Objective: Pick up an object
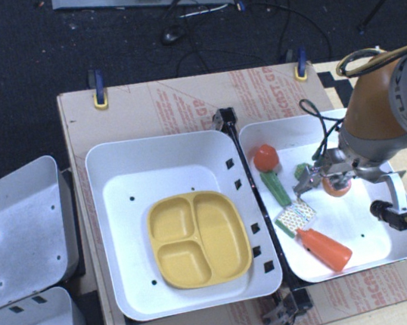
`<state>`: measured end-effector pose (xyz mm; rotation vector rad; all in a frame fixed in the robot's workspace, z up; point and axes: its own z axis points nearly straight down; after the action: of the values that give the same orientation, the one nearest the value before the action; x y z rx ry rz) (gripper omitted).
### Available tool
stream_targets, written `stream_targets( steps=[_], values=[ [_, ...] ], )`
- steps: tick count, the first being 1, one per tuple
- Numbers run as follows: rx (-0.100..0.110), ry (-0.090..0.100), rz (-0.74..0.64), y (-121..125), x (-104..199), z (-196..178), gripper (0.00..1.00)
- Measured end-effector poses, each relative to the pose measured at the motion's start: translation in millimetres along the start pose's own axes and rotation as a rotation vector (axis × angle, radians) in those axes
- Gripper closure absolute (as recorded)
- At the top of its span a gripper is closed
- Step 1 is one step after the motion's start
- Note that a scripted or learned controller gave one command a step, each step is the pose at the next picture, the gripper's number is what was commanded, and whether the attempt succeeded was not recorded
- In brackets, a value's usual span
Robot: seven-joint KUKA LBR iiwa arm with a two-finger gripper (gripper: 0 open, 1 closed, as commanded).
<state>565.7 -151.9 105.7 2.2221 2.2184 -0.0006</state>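
A small orange ball [337, 187] sits in the right bin [371, 250], under the gripper [321, 177]. Whether the jaws grip it cannot be told. Nearby lie a carrot [268, 170], patterned block [296, 217] and orange bottle [326, 248]. Nothing looks lifted yet.

In the right bin lie a green stick with a red ball end [270, 174], a speckled pale square block [296, 217], an orange bottle-shaped piece [326, 249], and a small orange round thing [337, 186] farther right.
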Motion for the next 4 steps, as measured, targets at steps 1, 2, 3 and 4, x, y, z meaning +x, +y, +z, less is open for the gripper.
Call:
stream_targets(
  steps=[1, 2, 3, 4],
  values=[
    [-0.005, -0.001, 0.000, 2, 0, -14, 1.00],
    [-0.004, -0.001, -0.001, 8, -9, -64, 1.00],
    [-0.004, 0.000, 0.000, -1, -13, -118, 1.00],
    [-0.001, 0.000, -0.003, -1, -13, -132, 1.00]
  ],
)
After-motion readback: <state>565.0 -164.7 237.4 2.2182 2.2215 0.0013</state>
